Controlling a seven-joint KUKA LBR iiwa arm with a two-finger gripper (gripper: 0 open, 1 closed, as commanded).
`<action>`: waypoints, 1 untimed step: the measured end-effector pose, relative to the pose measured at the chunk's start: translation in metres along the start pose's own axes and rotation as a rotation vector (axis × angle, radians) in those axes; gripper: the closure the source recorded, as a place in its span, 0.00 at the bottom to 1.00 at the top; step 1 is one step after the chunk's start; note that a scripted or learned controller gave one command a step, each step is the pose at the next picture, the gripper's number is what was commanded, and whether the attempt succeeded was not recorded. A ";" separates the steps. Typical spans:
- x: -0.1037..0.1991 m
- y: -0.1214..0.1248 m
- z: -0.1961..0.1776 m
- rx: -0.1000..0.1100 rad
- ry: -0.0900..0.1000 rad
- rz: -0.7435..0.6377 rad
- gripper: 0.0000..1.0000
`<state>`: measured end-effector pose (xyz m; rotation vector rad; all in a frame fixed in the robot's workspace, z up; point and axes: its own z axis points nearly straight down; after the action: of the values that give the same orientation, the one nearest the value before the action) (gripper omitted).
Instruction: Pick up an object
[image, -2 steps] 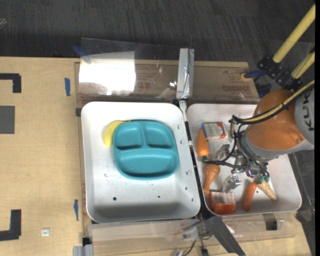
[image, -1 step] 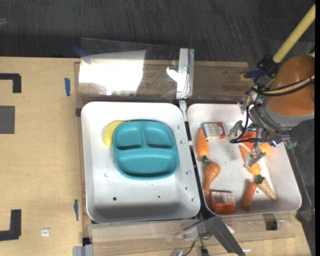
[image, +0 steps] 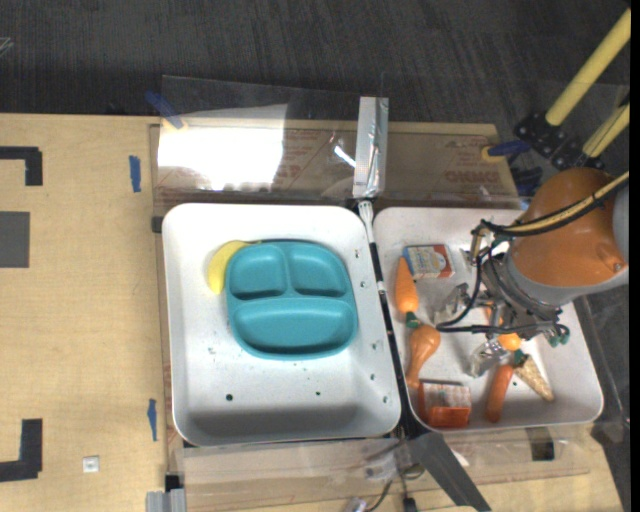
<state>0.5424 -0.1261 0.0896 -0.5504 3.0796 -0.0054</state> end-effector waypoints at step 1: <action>-0.005 0.000 -0.013 0.006 -0.016 -0.002 1.00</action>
<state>0.5473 -0.1243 0.1031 -0.5505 3.0629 -0.0102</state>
